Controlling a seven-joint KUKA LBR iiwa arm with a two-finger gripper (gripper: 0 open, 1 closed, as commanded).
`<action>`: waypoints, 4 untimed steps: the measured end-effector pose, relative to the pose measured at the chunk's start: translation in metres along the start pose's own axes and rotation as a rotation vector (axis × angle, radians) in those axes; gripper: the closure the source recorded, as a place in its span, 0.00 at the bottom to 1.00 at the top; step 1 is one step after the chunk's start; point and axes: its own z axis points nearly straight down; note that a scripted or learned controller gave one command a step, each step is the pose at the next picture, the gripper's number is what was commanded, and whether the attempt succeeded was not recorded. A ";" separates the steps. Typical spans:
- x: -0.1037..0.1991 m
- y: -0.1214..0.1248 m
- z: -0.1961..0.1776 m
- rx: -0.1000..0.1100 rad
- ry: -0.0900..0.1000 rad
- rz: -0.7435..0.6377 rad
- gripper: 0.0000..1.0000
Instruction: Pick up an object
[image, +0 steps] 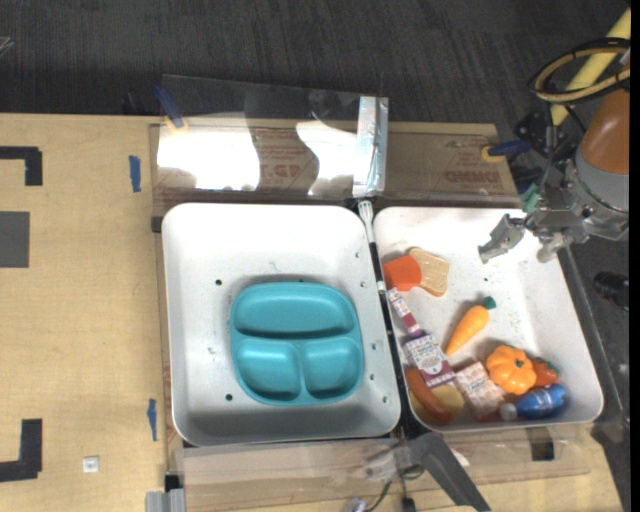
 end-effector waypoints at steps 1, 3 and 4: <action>0.006 0.005 -0.095 -0.010 -0.003 0.077 0.00; -0.001 -0.079 0.098 0.009 -0.001 0.192 0.00; -0.006 -0.025 0.168 -0.007 -0.001 0.135 0.00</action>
